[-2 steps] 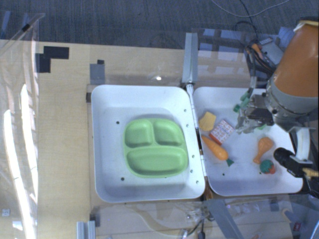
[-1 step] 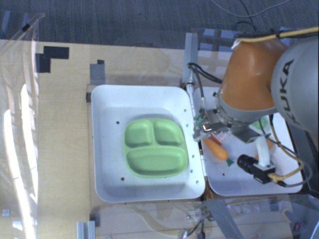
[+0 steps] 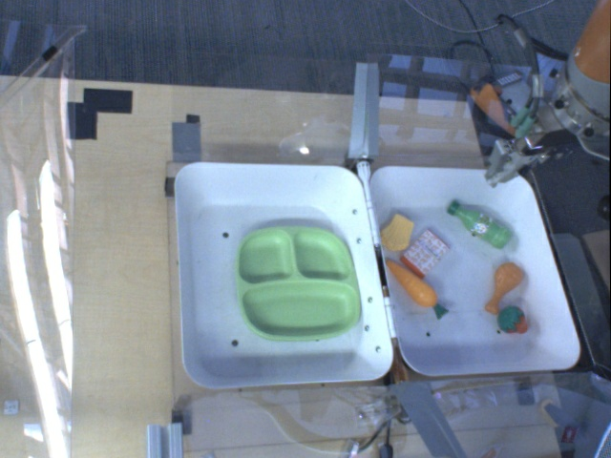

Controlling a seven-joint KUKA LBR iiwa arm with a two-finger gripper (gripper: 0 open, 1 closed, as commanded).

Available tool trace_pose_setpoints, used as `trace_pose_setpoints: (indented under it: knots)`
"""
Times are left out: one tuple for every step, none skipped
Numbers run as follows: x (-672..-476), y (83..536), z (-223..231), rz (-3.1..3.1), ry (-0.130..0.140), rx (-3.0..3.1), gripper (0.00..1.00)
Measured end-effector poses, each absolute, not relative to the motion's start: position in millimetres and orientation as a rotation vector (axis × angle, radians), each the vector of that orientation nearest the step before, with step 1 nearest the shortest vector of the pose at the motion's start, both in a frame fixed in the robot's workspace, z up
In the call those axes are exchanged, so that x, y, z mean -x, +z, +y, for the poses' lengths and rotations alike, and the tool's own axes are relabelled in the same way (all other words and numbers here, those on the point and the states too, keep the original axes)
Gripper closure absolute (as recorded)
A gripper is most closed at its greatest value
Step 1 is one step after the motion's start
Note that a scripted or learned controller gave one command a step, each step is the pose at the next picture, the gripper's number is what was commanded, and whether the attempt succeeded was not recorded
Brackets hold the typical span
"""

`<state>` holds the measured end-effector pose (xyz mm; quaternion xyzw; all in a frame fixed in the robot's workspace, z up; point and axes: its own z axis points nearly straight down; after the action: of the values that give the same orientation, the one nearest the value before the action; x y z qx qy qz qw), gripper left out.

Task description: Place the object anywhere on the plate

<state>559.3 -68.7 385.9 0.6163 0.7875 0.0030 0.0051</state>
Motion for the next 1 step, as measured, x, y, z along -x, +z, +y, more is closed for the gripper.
trace_pose_setpoints:
  knots:
    - [-556.6, 324.7, -22.7, 2.871, 0.006, -1.257, 1.0]
